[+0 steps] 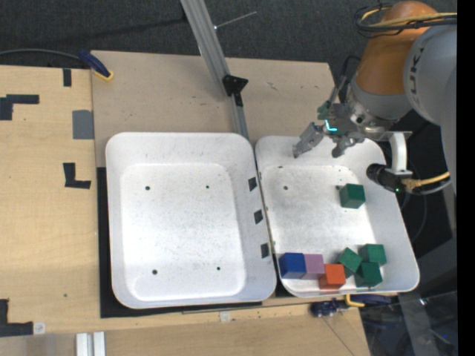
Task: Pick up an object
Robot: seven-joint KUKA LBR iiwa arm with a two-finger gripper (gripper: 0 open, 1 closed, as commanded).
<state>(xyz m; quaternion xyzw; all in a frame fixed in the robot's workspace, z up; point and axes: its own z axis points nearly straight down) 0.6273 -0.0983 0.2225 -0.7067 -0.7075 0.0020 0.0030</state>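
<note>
My gripper (323,145) hangs over the far edge of the right bin (312,213), its two fingers spread apart with nothing between them. A green cube (352,196) lies alone in that bin, a little below and right of the gripper. Along the bin's near edge sits a cluster: a blue cube (292,265), a purple cube (314,264), an orange cube (333,275) and three green cubes (364,264).
The left bin (182,217) stands beside the right one. A slanted metal bar (215,50) with a black clamp (234,85) runs down to the gap between the bins. A blue-yellow tool (96,64) lies at the bench's far left.
</note>
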